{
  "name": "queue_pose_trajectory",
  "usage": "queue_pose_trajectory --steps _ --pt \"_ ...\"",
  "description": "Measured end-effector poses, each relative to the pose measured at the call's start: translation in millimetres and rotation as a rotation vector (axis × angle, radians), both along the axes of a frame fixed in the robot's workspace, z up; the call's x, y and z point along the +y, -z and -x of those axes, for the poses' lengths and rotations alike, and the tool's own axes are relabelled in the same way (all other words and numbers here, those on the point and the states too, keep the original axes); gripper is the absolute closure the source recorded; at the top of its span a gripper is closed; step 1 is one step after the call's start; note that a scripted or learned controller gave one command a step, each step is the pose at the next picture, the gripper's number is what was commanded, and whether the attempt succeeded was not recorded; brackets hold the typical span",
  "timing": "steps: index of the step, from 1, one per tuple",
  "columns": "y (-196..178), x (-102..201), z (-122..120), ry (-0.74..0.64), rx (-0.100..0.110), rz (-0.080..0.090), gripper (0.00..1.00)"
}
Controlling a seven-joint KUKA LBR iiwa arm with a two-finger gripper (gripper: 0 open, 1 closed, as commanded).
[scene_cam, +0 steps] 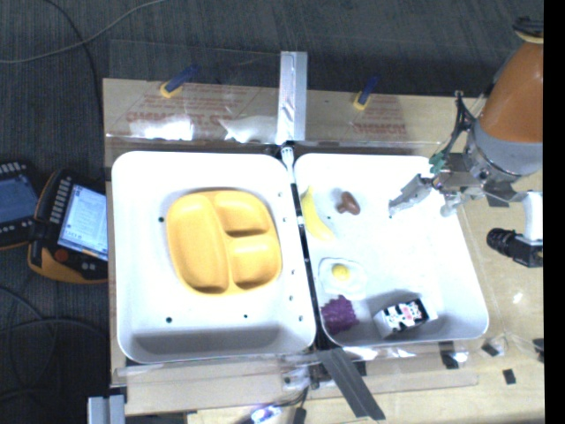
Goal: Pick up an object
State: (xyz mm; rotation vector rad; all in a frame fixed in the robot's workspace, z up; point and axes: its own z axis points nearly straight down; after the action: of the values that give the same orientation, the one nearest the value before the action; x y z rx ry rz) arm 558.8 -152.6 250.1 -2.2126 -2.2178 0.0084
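The two-finger gripper hangs open and holds nothing. Just to its left lies the small brown rounded piece, apart from it. The piece seems light, hard and maybe slippery; grasping across its narrow middle looks best.

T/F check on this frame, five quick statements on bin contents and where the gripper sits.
1. The yellow divided tray lies in the left bin. True.
2. The purple grapes lie in the left bin. False: they lie in the right bin, near its front edge.
3. The gripper holds the fried egg. False: the egg lies on the bin floor, apart from it.
4. The brown object lies beside the banana. True.
5. The small printed box lies right of the grapes. True.
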Motion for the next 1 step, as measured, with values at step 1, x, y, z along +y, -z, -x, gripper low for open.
queue_pose_trajectory --steps 1 --pt "71.6 65.9 -44.0 -0.304 0.000 -0.003 0.00"
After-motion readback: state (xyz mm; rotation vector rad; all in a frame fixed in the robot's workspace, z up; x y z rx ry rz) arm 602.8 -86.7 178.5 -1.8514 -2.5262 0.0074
